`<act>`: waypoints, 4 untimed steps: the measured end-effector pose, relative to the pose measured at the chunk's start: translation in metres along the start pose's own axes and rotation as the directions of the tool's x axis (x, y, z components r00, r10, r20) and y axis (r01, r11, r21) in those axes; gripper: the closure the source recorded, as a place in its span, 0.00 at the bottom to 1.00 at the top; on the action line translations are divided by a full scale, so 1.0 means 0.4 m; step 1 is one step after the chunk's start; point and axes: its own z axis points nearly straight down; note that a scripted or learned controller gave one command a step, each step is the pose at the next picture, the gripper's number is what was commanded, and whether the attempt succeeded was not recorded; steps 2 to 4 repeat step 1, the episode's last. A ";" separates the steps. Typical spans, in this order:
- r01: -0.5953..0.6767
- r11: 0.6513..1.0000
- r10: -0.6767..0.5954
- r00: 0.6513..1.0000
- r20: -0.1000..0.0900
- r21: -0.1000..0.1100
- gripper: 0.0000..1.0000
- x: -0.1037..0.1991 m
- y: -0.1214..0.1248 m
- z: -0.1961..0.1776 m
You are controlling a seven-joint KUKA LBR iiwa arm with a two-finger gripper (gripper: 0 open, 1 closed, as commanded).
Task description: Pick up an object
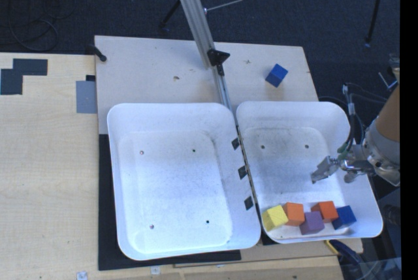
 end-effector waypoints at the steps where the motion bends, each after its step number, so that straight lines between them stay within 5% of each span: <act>1: 0.009 1.000 -0.009 1.000 0.001 0.002 0.00 -0.056 0.153 0.150; 4: 0.009 1.000 -0.009 1.000 0.001 0.002 0.00 -0.056 0.153 0.150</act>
